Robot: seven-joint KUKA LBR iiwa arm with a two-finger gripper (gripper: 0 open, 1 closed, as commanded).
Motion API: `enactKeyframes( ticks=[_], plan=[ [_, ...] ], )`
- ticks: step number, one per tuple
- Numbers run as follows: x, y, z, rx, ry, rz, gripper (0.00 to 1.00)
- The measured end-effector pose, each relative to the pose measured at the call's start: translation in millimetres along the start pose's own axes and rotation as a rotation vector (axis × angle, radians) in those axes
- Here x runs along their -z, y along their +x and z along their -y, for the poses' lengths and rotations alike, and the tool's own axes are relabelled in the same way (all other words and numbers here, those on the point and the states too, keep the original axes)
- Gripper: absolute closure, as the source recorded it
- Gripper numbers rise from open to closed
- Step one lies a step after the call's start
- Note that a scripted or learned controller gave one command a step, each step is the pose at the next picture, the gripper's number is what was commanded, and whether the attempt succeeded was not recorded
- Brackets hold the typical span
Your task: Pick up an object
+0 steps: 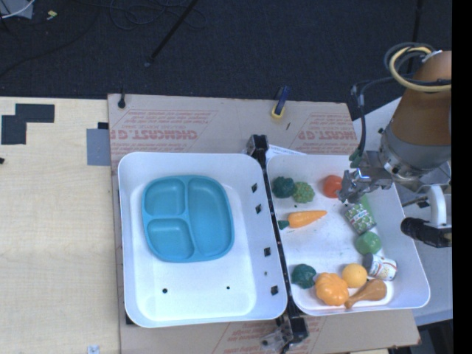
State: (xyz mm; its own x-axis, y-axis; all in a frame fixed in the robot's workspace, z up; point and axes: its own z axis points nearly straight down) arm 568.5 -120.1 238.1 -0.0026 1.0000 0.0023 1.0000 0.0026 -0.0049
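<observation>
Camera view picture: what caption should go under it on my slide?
Robot gripper hovers over toy food in the right bin; a blue divided plate sits in the left bin.

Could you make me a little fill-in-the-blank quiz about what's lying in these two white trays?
1. The blue divided plate lies in the ____ bin as the camera sees it.
2. The blue plate has ____ compartments.
3. The carrot in the right bin is coloured ____.
4. The robot's hand hangs over the ____ bin.

Missing words: left; three; orange; right.
</observation>
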Motion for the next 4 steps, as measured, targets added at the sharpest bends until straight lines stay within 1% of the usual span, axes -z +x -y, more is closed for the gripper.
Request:
enactKeyframes(
  ticks=[1,2,3,4],
  plan=[
    [-17.0,41.3,36.0,-0.001,0.002,0.0,1.0],
    [-5.5,80.7,62.3,0.0,0.001,0.0,1.0],
    [-19.0,78.4,60.3,-0.004,0.002,0.001,1.0],
    [-14.6,66.7,52.5,-0.004,-0.002,0.002,1.0]
  ],
)
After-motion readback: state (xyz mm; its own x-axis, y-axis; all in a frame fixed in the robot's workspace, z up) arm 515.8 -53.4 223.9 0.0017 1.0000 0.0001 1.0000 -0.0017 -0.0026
